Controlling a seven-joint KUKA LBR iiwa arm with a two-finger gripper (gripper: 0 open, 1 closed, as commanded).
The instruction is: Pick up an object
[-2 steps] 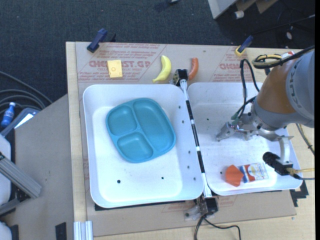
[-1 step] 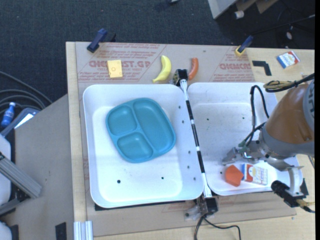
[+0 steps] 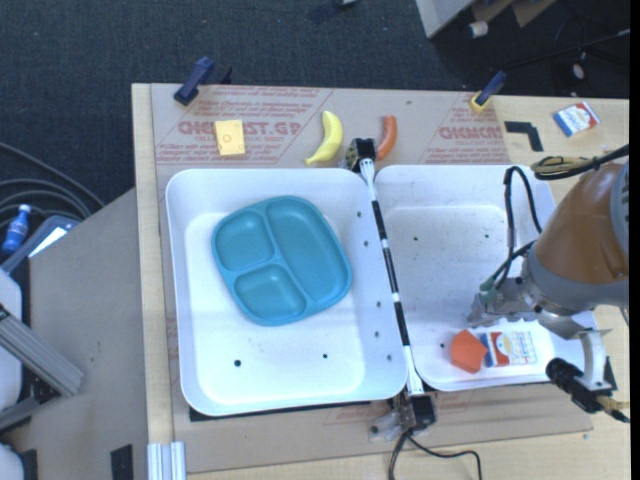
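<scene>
Broadly, from largest to smallest:

- The desk (image 3: 150, 268) is a pale wooden board carrying two white bins side by side.
- The left bin (image 3: 300, 388) holds a blue plate (image 3: 281, 259) with three compartments, lying flat toward the bin's upper middle.
- The right bin (image 3: 440, 228) holds the objects near its lower edge, and its floor is speckled with small dark marks.
- The arm (image 3: 590, 243) reaches in from the right, its orange band over the right bin's right side and the grey wrist below it.
- The pincer (image 3: 490, 308) sits low over the right bin's lower half, just above the objects; whether it is spread or pressed together cannot be told, and nothing is seen pinched in it.
- A small card (image 3: 512, 348), white with red and blue print, lies flat in the right bin's lower part, just under the wrist.
- An orange block (image 3: 466, 351) lies touching the card's left edge, near the bin's lower rim.
- A banana (image 3: 326, 138) lies on the desk above the bins, with a yellow tag (image 3: 229, 139) to its left and an orange carrot-like piece (image 3: 386, 136) to its right.
</scene>
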